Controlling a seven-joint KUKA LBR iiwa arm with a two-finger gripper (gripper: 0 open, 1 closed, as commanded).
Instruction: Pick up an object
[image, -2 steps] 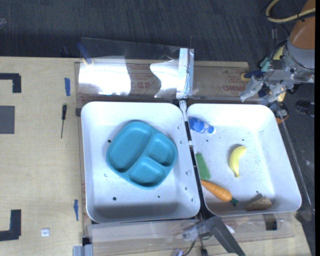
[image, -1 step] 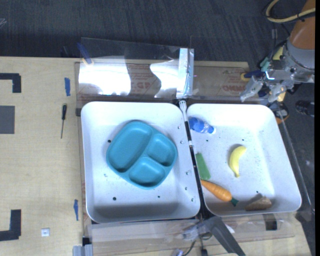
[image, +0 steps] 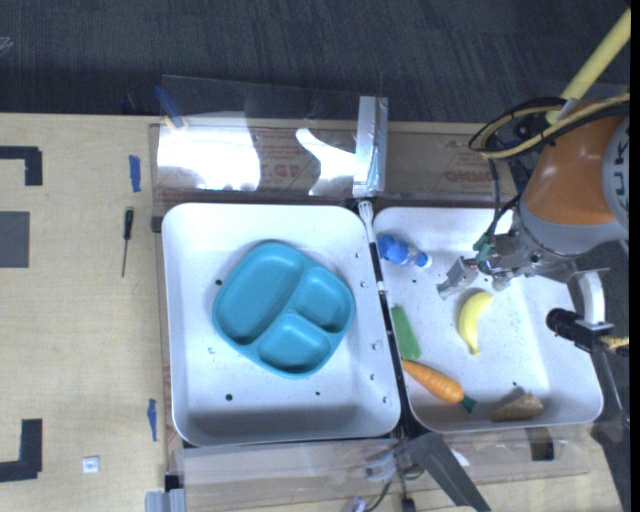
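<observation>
Left bin (image: 190, 400) carries a blue divided plate (image: 284, 307); right bin (image: 560, 395) is where I work. My gripper (image: 470, 275) hovers released just above the banana (image: 473, 318), whose long axis runs top-to-bottom. Left of the banana: green piece (image: 406, 333), carrot (image: 433, 381), blue bottle (image: 399, 252); open floor right.

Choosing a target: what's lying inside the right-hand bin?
In the right bin: a banana just below the hand, blue bottle, green piece, carrot, brown item. The arm hides the upper right corner.

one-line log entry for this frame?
tool above banana | right bin: banana, carrot, blue bottle | nothing gripped
</observation>
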